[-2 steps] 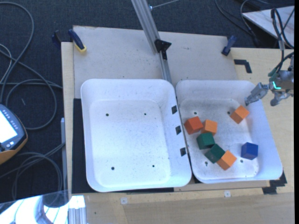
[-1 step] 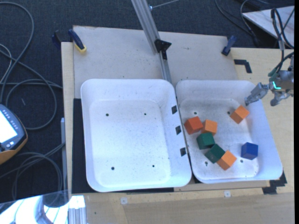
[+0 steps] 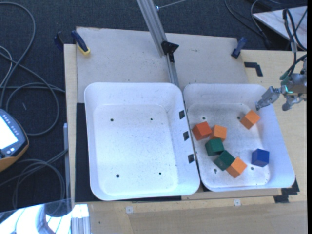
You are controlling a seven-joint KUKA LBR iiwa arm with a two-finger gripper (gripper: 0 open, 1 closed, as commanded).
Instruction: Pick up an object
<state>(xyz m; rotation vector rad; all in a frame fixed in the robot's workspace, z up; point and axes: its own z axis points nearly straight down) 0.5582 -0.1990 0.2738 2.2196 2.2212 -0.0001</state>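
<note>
The tool (image 3: 277, 98) hangs over the right bin's (image 3: 282, 145) far right rim, fingers spread and holding nothing. The nearest pick candidate, an orange block (image 3: 250, 119), lies just beside it, isolated from the clustered blocks (image 3: 218, 147), permitting an unobstructed approach.

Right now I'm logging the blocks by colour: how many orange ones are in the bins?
3, all in the right bin: one near the gripper, one mid-cluster, one at the front. None looks hidden.
</note>
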